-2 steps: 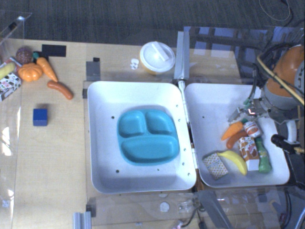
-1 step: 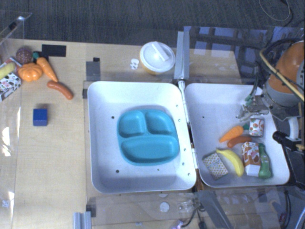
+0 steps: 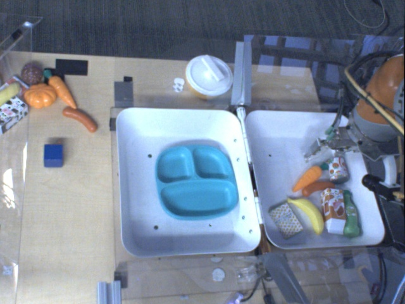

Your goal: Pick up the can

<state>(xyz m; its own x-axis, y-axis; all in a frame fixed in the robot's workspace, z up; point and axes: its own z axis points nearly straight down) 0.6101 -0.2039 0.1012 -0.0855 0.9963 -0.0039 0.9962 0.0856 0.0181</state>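
**Small can crowded among toy food in the right bin**

The can [image 3: 337, 168] lies in the right bin [image 3: 278, 138], toward 3 o'clock from the bin's middle and close to its right wall. It looks small with a printed label. I cannot tell whether it stands upright or lies tipped.

I judge it stiff and light, likely a toy or empty tin. Its smooth, rounded wall could slip or roll if pinched off-centre. The safest hold would be across the middle of its body, with the pincer squarely over it.

The pincer [image 3: 333, 141] hangs just at 12 o'clock of the can, near it. Whether it is open or closed cannot be told from this slant, and nothing is seen held in it.

Room is tight. A carrot [image 3: 308, 177] sits just at 9 o'clock of the can, a printed carton [image 3: 333, 206] just at 6 o'clock, and a banana [image 3: 307, 213] toward 7 o'clock. A descent may nudge a neighbour.

The bin floor is smooth white plastic, so the can may skid when pushed. The left bin [image 3: 136, 170] carries a blue tray [image 3: 196, 181], and the wooden table [image 3: 76, 189] lies beyond it.
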